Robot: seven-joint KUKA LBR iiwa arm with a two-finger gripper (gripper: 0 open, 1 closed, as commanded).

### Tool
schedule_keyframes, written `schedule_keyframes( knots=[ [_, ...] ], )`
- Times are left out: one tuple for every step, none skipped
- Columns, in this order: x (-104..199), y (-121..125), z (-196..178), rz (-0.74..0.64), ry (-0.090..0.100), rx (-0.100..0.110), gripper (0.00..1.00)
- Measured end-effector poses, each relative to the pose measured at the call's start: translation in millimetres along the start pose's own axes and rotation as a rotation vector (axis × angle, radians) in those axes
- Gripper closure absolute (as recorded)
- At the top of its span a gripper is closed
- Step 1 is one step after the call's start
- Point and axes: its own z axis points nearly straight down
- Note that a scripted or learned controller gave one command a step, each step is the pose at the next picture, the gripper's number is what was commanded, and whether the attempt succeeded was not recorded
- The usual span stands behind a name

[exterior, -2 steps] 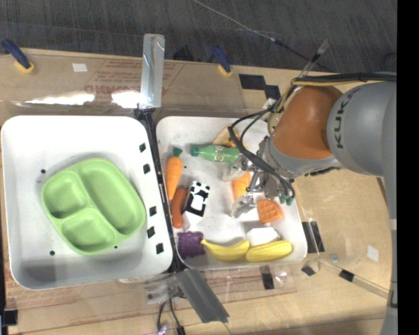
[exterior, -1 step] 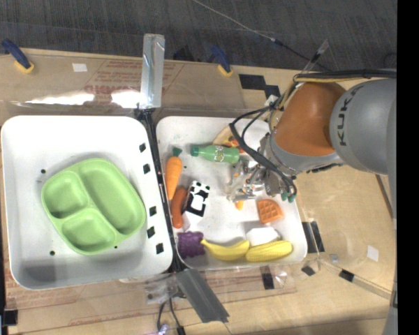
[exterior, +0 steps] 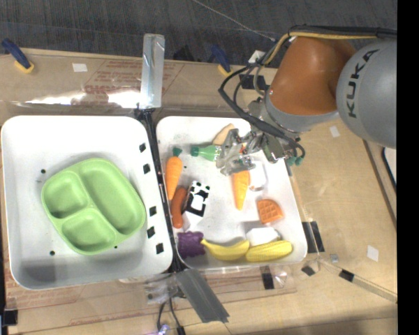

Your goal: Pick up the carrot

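Observation:
An orange carrot [exterior: 241, 188] lies in the right bin [exterior: 290, 194], broad end up and tip pointing toward the near wall. My gripper [exterior: 240, 157] hangs directly over that broad end, close to it or touching it. Whether it grips the carrot is hidden by the wrist. A second, longer carrot [exterior: 173, 173] lies along the bin's left wall, well apart from the gripper.
Around the carrots are a reddish sausage [exterior: 178, 209], a black-and-white cube [exterior: 197, 198], a green bottle [exterior: 207, 152], an orange waffle [exterior: 270, 210], a white block [exterior: 262, 234], a banana [exterior: 227, 249], a corn cob [exterior: 269, 250] and a purple piece [exterior: 190, 243]. The left bin holds a green divided plate [exterior: 92, 204].

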Motion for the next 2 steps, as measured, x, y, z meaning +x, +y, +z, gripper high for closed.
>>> schedule_keyframes(
  knots=[
    [-2,-37,-70,-0.134,0.002,0.001,1.0],
    [-47,-84,-99,-0.211,0.002,0.0,1.0]
  ],
)
